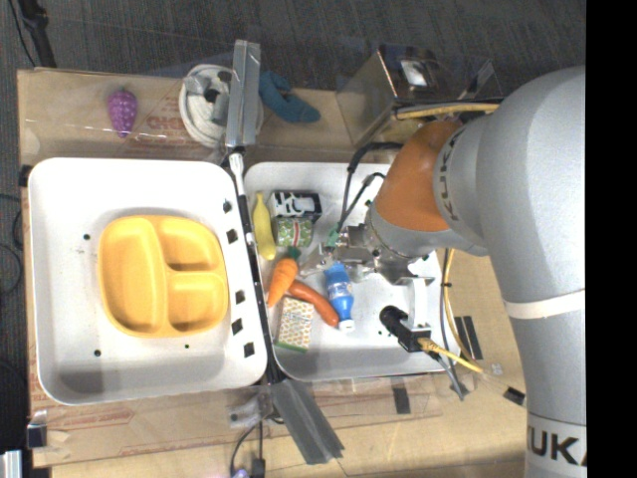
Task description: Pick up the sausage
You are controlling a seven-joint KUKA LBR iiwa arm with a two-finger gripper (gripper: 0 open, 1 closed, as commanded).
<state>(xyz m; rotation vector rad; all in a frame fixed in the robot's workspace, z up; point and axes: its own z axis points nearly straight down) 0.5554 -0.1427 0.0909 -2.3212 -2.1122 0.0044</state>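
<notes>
sausage (pixel 316 304): reddish-orange link lying in the right bin (pixel 328 366), toward that bin's left wall, slanting from upper left to lower right; looking like toy food, probably light, stiff plastic, smooth and a bit slippery.
neighbours: carrot (pixel 283 278) touching or just overlapping its upper-left end; blue bottle (pixel 339 290) just beside its right end; patterned packet (pixel 295 324) just below it; banana (pixel 263 225) and green can (pixel 292 232) sitting further toward the bin's far edge.
grip spot: judging the middle of the link as best, jaws closing across the narrow width; the ends are looking crowded by carrot and bottle.
gripper (pixel 348 247): hanging over the right bin near the bottle, above and right of the sausage; mostly hidden by wrist and cables, so can't tell whether parted or closed; nothing seen between fingers.
left bin (pixel 60 357): holding a yellow divided tray (pixel 164 273), not involved.
risk: round slick body possibly rolling or squirting out of a pinch; neighbours likely getting nudged.
progress: sausage not yet lifted.
</notes>
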